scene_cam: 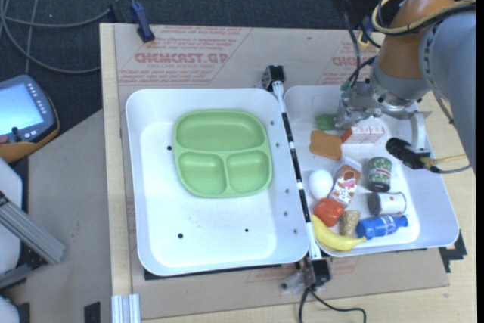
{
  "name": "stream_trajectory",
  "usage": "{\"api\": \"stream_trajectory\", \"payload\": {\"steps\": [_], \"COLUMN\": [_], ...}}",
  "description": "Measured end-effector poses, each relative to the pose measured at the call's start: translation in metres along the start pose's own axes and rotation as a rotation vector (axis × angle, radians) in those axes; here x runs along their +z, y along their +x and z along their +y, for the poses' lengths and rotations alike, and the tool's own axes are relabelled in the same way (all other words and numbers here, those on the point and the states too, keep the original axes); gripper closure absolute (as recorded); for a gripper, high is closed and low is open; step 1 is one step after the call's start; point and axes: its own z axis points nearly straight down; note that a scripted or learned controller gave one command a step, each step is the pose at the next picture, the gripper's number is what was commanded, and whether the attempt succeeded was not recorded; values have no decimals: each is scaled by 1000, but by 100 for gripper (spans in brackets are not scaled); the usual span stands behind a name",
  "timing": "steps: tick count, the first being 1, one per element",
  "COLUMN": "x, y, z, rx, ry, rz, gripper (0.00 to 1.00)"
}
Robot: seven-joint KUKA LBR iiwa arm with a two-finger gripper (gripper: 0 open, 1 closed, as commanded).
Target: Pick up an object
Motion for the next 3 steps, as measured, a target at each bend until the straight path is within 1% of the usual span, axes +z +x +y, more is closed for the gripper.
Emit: {"api": "stream_trajectory", "payload": {"steps": [1,2,3], "x": [0,15,15], "y": [0,36,6], "z": [0,-27,-21], "rx": [0,0,1], "ry": [0,13,8], "rz": [0,8,5], "gripper": [0,0,0]}}
